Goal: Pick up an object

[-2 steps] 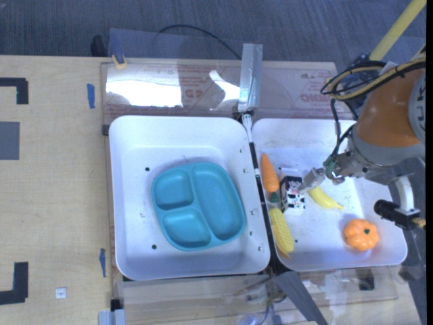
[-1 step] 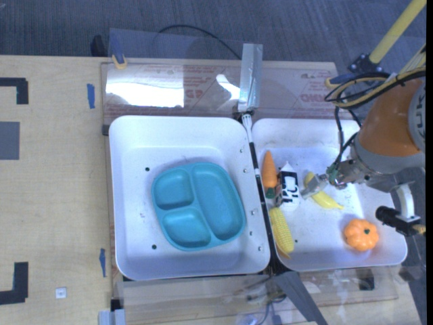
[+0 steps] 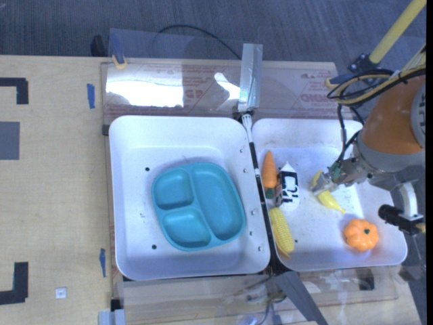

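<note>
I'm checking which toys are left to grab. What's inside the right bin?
The right bin holds a carrot, a corn cob, a small pumpkin, a yellow piece and a black-and-white item. The gripper covers the spot beneath it.

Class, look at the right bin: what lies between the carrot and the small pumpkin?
In the camera view, between the carrot and the pumpkin lie a black-and-white block and a small yellow pepper, on white bin floor.

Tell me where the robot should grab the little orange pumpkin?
Probably across the pumpkin's round middle, coming straight down from above. It sits by itself near the front right corner of the right bin, with bare floor on its left and back sides, so fingers should fit there. Its bumpy round shape could slip, so a centered squeeze looks safest.
</note>
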Robot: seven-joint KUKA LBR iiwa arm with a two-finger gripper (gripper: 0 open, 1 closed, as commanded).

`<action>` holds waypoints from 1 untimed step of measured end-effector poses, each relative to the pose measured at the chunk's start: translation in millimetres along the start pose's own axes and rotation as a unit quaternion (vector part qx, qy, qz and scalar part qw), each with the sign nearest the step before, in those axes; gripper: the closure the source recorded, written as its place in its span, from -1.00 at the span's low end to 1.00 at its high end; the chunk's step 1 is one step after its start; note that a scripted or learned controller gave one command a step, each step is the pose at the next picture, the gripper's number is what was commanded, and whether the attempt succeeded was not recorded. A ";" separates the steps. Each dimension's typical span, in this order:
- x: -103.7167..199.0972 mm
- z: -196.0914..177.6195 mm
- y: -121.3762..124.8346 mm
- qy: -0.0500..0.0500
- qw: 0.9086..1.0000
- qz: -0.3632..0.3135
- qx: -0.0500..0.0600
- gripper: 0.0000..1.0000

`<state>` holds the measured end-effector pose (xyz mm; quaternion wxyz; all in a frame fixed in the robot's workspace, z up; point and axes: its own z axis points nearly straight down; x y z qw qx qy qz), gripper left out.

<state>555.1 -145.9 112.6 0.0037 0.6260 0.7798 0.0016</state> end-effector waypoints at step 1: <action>41.2 -105.0 21.2 0.001 0.999 0.050 -0.001 1.00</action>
